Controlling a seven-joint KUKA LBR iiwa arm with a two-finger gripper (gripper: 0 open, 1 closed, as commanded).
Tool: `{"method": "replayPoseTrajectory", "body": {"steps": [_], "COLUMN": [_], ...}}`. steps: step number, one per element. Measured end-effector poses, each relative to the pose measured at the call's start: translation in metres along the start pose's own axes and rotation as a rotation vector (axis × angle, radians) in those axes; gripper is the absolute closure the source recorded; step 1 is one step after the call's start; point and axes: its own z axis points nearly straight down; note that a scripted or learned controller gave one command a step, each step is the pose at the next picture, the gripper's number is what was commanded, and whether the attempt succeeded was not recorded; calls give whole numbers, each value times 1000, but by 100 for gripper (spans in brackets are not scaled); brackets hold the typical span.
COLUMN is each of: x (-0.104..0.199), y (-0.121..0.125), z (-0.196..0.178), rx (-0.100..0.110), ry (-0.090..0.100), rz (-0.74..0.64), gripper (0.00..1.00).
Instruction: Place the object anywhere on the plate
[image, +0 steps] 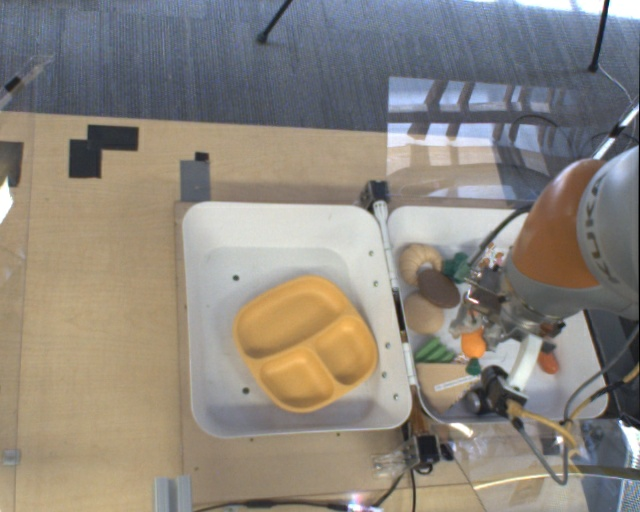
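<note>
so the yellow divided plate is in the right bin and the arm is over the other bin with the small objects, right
Not quite. The camera view shows the yellow divided plate in the left bin, not the right one. The rest holds: the arm is over the other bin, among the small objects.

Two white bins side by side on the tan counter (100, 330): left bin (210, 330), right bin (440, 400). Black divider rod (390, 270) between them, black clamp at its far end. Black L-shaped patch (100, 148) near counter's far left corner, grey bracket (196, 178) just beyond left bin's far left corner. Grey carpet floor (200, 50) past the counter's far edge. Cables (430, 455) at the near edge below the bins.
</note>
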Motion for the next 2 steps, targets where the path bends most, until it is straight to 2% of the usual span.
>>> {"method": "replayPoseTrajectory", "body": {"steps": [1, 2], "x": [56, 126], "y": [42, 30], "z": [1, 1], "rx": [-1, -2], "ry": [-2, -1], "rz": [-301, -523], "gripper": [100, 100]}}
